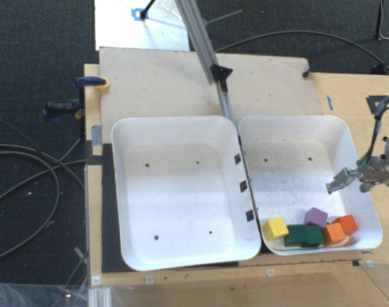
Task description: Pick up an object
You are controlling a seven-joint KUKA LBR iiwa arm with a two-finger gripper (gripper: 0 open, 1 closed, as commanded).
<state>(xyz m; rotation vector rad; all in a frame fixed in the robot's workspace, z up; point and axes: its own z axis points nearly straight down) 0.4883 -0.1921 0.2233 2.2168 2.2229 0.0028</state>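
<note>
Blocks crowd the near edge of the right bin (pixel 297 142): from the left we see a yellow block (pixel 275 228), a green block (pixel 304 235), a purple block (pixel 316 217) behind it, then an orange block (pixel 334 233) and a red block (pixel 347 224), all touching or nearly so. Our gripper (pixel 337 182) hangs above and right of them; whether its jaws are open we cannot tell. We judge the yellow block the easiest pick, since it has free space on its left, so we should come straight down over it
</note>
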